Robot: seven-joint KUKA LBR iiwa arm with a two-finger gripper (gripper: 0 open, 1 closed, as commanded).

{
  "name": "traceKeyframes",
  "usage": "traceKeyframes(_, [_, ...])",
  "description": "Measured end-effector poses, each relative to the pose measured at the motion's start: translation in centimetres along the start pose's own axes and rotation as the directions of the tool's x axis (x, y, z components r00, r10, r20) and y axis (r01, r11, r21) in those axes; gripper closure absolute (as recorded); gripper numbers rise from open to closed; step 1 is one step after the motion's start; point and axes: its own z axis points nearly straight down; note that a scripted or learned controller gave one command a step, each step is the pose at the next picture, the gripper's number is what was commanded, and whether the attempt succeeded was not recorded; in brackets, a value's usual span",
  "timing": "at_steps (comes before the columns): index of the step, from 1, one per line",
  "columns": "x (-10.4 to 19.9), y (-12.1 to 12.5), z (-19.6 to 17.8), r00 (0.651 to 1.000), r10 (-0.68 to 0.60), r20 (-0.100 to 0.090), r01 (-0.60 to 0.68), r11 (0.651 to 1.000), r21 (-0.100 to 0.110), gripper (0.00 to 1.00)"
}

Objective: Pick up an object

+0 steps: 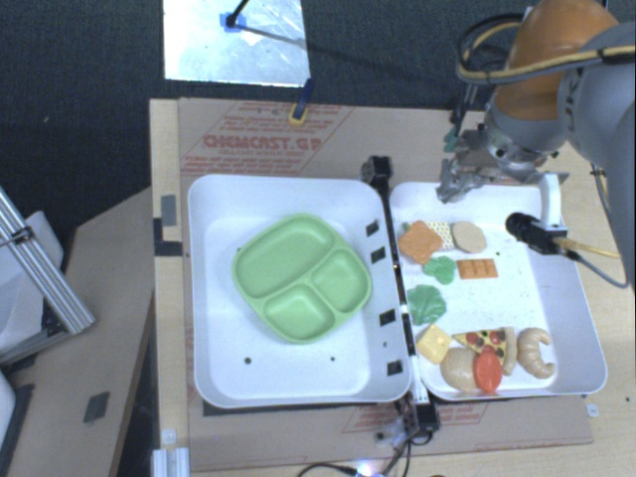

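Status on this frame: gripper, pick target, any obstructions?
Two-finger gripper above right white bin's far edge, nothing between fingers. Toy food untouched; nearest are orange waffle piece and tan round cookie. Path down unobstructed.

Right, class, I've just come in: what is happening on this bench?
A robot arm reaches in with its gripper above the far edge of the right bin, which holds toy food such as a croissant and a pizza slice. Nothing is lifted yet. The left bin holds a green tray.
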Motion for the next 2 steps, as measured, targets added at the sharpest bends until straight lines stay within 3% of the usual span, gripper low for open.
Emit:
traceKeyframes(1, [5.5,0.9,0.7,1.000,-0.001,-0.001,0.001,1.000,0.000,1.00])
traceKeyframes(2, [8.1,2.7,-1.1,1.000,0.002,0.000,-0.002,1.000,-0.003,1.00])
